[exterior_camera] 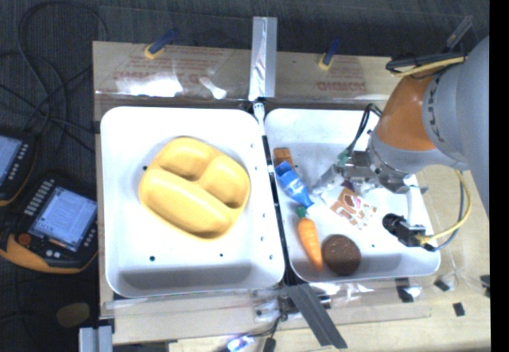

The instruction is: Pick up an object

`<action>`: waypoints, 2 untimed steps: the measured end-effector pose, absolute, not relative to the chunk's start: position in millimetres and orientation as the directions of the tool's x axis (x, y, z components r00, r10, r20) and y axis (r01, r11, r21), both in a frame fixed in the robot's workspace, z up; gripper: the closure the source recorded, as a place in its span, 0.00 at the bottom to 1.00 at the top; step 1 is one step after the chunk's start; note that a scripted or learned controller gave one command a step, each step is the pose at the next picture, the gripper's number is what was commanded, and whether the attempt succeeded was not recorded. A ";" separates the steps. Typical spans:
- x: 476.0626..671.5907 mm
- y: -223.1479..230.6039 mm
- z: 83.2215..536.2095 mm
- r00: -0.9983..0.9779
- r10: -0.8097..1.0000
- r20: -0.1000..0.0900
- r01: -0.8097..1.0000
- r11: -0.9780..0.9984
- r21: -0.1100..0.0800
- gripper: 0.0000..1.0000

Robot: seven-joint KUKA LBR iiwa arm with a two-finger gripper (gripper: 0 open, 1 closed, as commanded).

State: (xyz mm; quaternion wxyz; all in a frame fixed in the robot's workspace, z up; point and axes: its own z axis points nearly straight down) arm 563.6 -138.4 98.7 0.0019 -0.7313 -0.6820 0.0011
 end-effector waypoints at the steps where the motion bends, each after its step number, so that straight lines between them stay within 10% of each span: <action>1: 563.6 -137.5 105.7 0.068 0.998 0.004 0.998 -0.068 -0.008 1.00; 2: 596.3 -148.0 213.7 -0.044 0.999 -0.002 0.999 0.044 -0.003 1.00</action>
